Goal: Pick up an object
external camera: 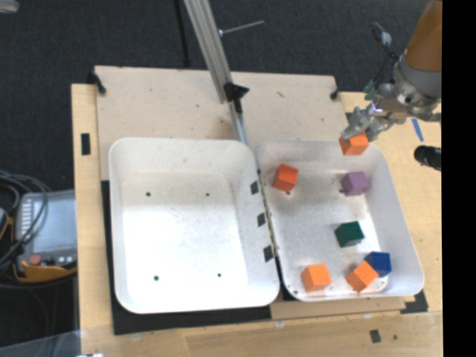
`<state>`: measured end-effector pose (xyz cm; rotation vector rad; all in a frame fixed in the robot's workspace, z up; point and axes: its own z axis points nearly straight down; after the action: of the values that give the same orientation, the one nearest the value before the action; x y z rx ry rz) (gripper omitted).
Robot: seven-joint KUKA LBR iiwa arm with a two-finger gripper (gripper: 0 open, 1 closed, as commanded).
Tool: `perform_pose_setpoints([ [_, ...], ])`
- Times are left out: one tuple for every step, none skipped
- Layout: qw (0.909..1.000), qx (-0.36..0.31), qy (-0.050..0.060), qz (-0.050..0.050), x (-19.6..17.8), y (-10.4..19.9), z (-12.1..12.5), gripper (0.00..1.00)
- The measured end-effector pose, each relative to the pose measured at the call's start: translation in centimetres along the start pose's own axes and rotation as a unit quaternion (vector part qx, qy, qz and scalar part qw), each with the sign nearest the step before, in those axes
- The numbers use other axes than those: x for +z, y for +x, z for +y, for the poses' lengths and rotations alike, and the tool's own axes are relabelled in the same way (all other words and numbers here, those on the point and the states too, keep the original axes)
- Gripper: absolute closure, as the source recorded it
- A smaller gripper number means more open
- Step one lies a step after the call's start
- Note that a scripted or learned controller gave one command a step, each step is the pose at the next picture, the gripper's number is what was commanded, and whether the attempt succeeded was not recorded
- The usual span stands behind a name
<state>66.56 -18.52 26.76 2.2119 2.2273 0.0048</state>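
Observation:
My gripper hangs over the far right corner of the right bin, with its fingers shut on a small orange block that sits just under the wrist. The block appears lifted above the bin's rim. In the right bin lie another orange block near the far left, a purple block, a dark green block, a blue block and two more orange blocks along the near wall.
The left bin stands beside the right one, divided by a shared rim. A slanted metal rail rises behind the bins. A handheld device with cables lies off the bench at left.

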Motion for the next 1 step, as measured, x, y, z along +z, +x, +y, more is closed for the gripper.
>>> perform_pose_setpoints([
  [1.0, 0.0, 0.002, 0.0, 0.18, 5.88, -0.44, 1.0],
])
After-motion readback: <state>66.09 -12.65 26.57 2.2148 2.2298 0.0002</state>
